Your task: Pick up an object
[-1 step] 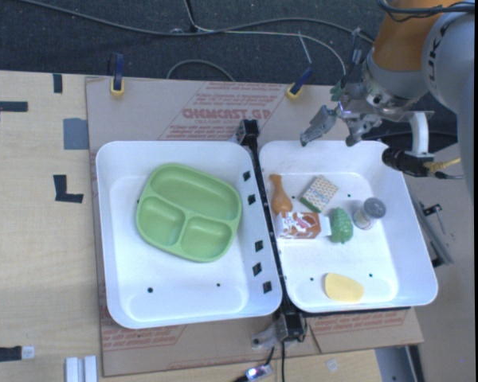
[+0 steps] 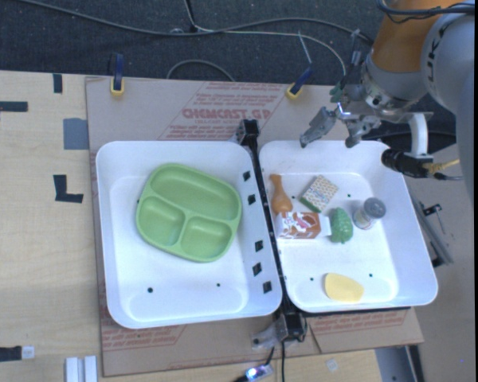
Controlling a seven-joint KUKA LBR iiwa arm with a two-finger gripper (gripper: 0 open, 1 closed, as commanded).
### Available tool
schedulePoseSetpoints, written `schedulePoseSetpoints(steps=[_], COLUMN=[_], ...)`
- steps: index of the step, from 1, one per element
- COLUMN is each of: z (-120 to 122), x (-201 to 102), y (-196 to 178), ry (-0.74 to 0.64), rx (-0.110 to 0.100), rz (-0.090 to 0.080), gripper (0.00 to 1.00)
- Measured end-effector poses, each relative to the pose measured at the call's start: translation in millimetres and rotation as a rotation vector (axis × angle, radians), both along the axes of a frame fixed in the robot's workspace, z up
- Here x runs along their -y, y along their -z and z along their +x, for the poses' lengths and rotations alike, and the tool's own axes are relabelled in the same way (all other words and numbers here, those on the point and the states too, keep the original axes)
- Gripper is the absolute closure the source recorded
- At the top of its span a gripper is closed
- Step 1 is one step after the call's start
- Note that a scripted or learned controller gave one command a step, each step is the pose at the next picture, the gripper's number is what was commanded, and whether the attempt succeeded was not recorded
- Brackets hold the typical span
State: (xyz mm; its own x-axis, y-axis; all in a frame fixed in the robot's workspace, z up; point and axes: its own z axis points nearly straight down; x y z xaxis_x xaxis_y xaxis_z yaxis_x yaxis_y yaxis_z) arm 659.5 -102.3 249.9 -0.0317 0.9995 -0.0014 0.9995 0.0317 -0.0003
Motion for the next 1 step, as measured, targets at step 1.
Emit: schedulePoseSetpoints(steps=[1], z=[0.3], x=[-4.1], y=[44.6], ry=[0.031], rx=[-0.005], rz=[0.001], gripper=[0.0])
